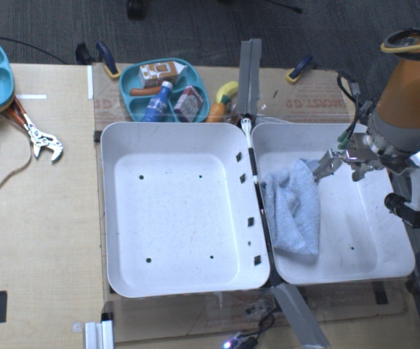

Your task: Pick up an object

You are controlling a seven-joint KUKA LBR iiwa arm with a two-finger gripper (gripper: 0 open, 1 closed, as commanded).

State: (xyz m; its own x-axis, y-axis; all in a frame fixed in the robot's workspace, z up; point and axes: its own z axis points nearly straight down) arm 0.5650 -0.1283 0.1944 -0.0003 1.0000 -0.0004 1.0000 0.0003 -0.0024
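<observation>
1. The two white bins sat side by side, the left bin [174,209] lying well beyond the gripper on its far side and the right bin [355,231] directly under and around it. The left bin's floor showed nothing to pick.

2. The arm [406,100], grey with its orange band, reached in over the right bin's upper right corner, so the whole bin floor spread out ahead of and below the hand.

3. The grey-blue towel [295,208] was the one thing lying in the right bin. It lay crumpled against the bin's left wall, ahead of the gripper and somewhat toward the bin's near rim. Its long axis ran from the bin's far side toward its near side, roughly crosswise to the line of the arm's reach. Its upper corner rose toward the fingertips and looked to be just beside them, perhaps touching; which of the two could not be told.

4. The gripper [331,164] hung above the bin floor with its two fingers parted, a visible gap between them, and no cloth could be seen pinched there.

5. As a judgement, the pick was not yet made. The coming move would call for carrying the hand a little farther toward the towel's bulk and downward, so the fingers could straddle a raised fold across its short width before closing.
</observation>
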